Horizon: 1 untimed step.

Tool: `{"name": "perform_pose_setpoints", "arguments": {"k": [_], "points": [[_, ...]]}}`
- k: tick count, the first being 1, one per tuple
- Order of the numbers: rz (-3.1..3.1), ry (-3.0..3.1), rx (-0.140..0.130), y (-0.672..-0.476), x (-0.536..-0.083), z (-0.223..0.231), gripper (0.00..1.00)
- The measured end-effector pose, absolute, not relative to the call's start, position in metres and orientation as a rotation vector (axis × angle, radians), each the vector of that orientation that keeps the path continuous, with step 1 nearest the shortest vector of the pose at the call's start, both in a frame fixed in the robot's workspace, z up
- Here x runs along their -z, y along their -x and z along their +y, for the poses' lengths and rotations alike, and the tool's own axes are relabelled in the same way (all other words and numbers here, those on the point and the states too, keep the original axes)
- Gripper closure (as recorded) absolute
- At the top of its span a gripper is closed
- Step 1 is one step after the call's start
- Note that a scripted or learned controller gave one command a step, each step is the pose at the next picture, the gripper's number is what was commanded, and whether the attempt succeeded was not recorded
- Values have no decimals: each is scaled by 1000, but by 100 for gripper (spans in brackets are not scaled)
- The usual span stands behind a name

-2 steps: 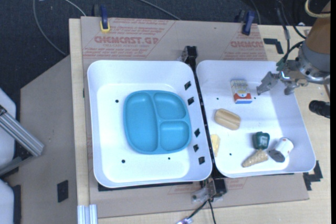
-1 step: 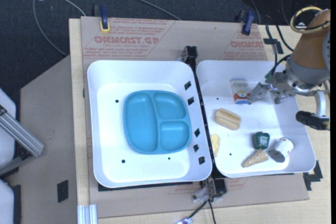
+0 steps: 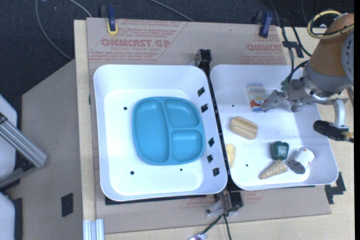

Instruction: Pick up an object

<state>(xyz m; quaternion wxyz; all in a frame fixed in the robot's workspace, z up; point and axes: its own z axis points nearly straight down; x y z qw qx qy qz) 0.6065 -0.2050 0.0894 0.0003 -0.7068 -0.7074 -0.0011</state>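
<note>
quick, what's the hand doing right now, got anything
Hand: over the right white bin beside a small printed packet; open or closed cannot be told, and nothing visibly held.

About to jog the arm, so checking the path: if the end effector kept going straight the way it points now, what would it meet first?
Probably the small printed packet, just left of the end effector in the right bin. Height above it is unclear from this slanted view.
</note>
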Motion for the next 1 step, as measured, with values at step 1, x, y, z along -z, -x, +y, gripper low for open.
{"name": "perform_pose_setpoints", "arguments": {"k": [1], "points": [[-2228, 2223, 10, -609, -103, -205, 100]]}}
